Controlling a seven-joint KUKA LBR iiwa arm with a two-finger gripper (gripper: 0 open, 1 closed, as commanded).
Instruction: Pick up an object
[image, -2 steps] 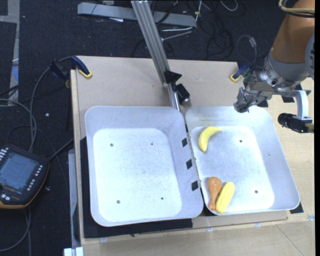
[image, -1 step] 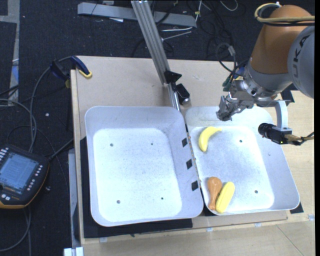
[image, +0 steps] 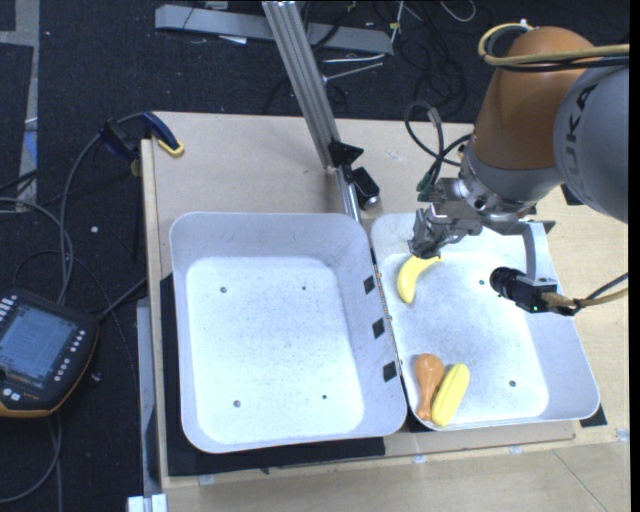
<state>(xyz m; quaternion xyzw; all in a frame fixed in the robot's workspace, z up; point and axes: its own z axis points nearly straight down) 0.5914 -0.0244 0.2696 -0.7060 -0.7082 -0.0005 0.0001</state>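
Camera view: gripper (image: 428, 247), finger state unreadable, touching upper tip of curved yellow banana (image: 412, 278) lying just below.

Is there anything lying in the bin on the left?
No. The left bin shows only its bare white floor, while the banana, the orange piece and the yellow piece lie in the right bin.

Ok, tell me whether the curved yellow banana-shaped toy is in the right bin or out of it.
In. The curved yellow banana-shaped toy lies on the floor of the right white bin, near its back left corner, with the hand right at its upper end.
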